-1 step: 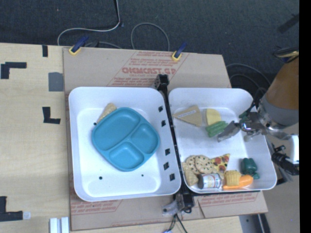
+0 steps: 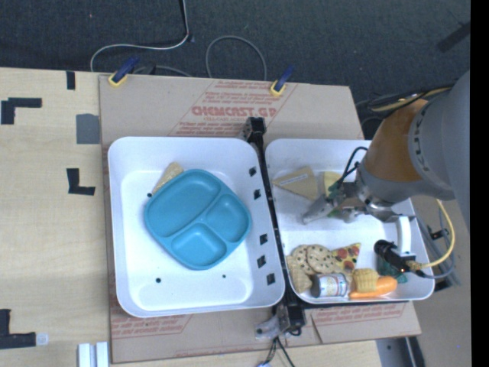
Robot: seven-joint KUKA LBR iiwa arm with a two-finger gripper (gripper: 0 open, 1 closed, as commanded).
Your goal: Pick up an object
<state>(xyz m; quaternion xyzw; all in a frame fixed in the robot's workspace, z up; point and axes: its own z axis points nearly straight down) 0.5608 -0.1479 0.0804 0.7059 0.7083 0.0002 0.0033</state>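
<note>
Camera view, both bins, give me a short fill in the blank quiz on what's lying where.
1. The blue divided plate lies in the ____ bin.
2. The cookies lie in the ____ bin.
3. The plate has ____ compartments.
4. The hand is over the ____ bin.

Missing words: left; right; three; right

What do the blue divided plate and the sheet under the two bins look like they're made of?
Blue divided plate: probably moulded plastic, going by its uniform colour, rounded compartments and soft sheen. Sheet: likely corrugated cardboard, matte brown with red printed lettering, clipped at its far edge.
</note>
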